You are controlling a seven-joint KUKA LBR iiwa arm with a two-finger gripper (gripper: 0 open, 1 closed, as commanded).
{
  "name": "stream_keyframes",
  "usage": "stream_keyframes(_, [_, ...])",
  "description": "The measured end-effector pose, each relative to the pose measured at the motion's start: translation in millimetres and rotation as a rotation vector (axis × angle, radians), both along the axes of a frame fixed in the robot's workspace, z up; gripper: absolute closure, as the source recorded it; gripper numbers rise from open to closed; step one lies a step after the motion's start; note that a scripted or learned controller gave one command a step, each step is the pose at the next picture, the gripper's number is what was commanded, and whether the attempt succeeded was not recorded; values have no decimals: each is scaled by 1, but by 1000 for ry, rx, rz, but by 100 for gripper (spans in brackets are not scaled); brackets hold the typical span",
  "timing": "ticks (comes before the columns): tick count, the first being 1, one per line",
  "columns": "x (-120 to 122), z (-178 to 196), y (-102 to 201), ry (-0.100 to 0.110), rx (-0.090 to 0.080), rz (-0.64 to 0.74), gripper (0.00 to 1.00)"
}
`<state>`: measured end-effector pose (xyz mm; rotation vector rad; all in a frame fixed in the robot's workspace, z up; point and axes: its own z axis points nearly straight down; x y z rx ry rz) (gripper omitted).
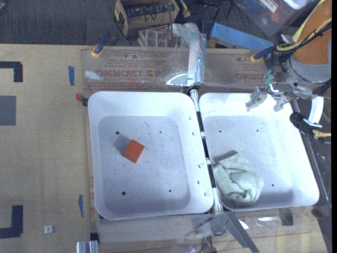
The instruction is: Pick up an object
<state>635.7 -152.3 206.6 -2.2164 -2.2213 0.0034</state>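
Observation:
An orange-red block point(134, 151) lies in the left bin point(105, 105), left of its middle. A crumpled pale cloth point(238, 179) rests in the right bin point(300, 157) near its front left corner. My gripper point(267, 100) hangs over the back edge of the right bin, at the end of the grey arm with the orange band point(316, 30). Its fingers point(255, 99) are spread and nothing sits between them. It stays well away from both the cloth and the block.
The two white bins meet along a middle rim point(202, 141). Cardboard and a clear plastic piece point(184, 62) stand behind the bins. Clutter of boxes lies beyond the bench. Wooden bench surface point(42, 152) extends to the left.

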Motion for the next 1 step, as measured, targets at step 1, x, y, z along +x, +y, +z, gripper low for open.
stream_keyframes(1, [-76,-37,35,0,1,243,0])
